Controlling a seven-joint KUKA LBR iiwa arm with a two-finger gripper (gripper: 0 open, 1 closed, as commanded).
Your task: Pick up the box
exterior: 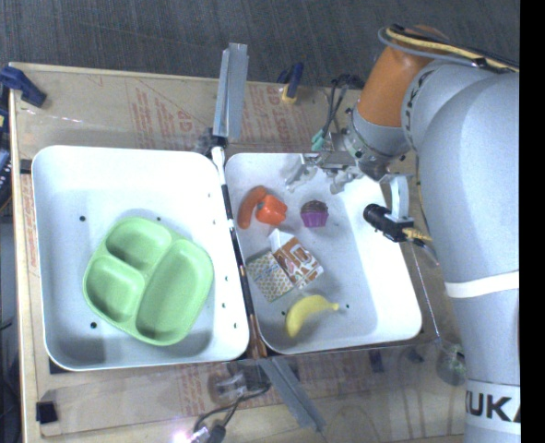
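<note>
The box (285, 267) is small, brown and white with a printed pattern. It lies flat in the middle of the right bin (392, 293). My gripper (318, 174) hangs over the far edge of that bin, well behind the box and just behind a purple cupcake (314, 213). Its two silver fingers (297, 171) stand spread apart, open, with nothing between them. The grey arm with its orange band (387, 81) comes in from the right.
An orange carrot-like toy (260, 208) lies behind the box, and a yellow banana (307, 313) lies in front of it. The left bin (60, 183) holds a green divided plate (149, 280). A metal bar (229, 90) stands behind the bins.
</note>
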